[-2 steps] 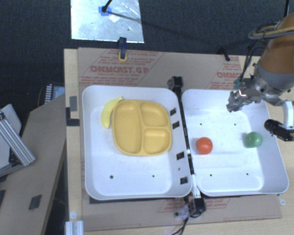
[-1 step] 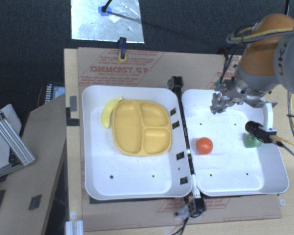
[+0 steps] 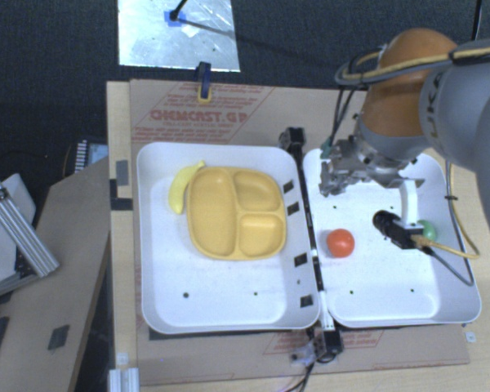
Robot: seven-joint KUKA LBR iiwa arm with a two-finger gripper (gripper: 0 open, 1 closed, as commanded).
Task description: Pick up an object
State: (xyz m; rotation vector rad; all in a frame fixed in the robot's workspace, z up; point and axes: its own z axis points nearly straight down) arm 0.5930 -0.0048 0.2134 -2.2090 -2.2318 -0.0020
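Two white bins. Right bin (image 3: pixel 376 300): orange ball (image 3: pixel 340 242) at 9 o'clock, lying free; hand (image 3: pixel 335 178) above at 10 o'clock, spread cannot be told. Left bin (image 3: pixel 159 300): yellow divided plate (image 3: pixel 220 219), banana (image 3: pixel 180 188) touching its 10 o'clock edge.

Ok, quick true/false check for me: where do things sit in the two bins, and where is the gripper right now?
1. The yellow divided plate lies in the left bin. True.
2. The orange ball sits on the plate. False: it lies on the floor of the right bin.
3. The banana lies beside the plate's far left edge. True.
4. The gripper is over the left bin. False: it is over the far left part of the right bin.
5. The gripper holds the orange ball. False: the ball lies in the bin, apart from the gripper.
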